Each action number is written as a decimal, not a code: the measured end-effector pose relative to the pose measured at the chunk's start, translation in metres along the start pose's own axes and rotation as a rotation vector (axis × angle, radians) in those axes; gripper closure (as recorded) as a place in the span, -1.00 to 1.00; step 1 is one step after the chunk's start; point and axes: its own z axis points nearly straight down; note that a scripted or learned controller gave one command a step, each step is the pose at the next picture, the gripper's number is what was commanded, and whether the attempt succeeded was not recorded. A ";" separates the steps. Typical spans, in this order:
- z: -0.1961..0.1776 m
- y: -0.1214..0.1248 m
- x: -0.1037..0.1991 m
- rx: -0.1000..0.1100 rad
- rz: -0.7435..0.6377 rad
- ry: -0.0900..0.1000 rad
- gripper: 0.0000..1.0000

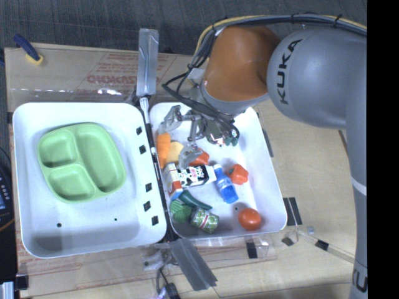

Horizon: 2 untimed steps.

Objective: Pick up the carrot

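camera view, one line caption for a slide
Tool above the carrot in the right bin; green tray in the left bin.

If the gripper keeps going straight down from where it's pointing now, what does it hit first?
Most likely the carrot, lying against the left wall of the right bin. The gripper sits just above and slightly right of it. Depth is hard to judge from above, so it may brush the yellowish item beside the carrot instead.
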 end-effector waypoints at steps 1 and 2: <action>0.000 0.026 -0.008 0.000 -0.164 -0.002 -1.00; -0.035 0.040 -0.007 0.001 -0.319 -0.004 -1.00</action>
